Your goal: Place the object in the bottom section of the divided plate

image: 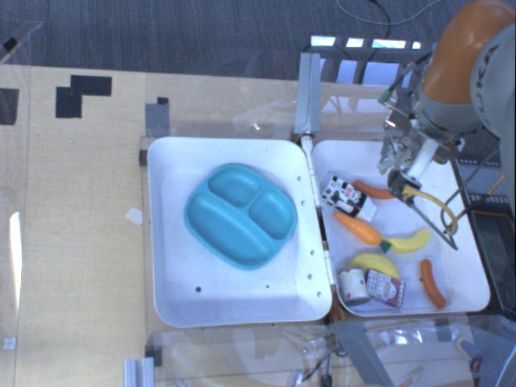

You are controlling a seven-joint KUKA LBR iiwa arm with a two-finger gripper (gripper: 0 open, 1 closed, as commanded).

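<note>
We saw the tool (401, 176) hovering over the right bin (468, 293), above a carrot (359, 227) and 2 bananas. We could not tell its grip state. The blue divided plate (241, 214) sat in the left bin (173, 280).

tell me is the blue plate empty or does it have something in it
Empty: the plate in the left bin shows bare blue in all three sections.

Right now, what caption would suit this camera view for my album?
Robot arm's gripper hovers over a right bin of toy food; blue divided plate waits in the left bin.
</note>
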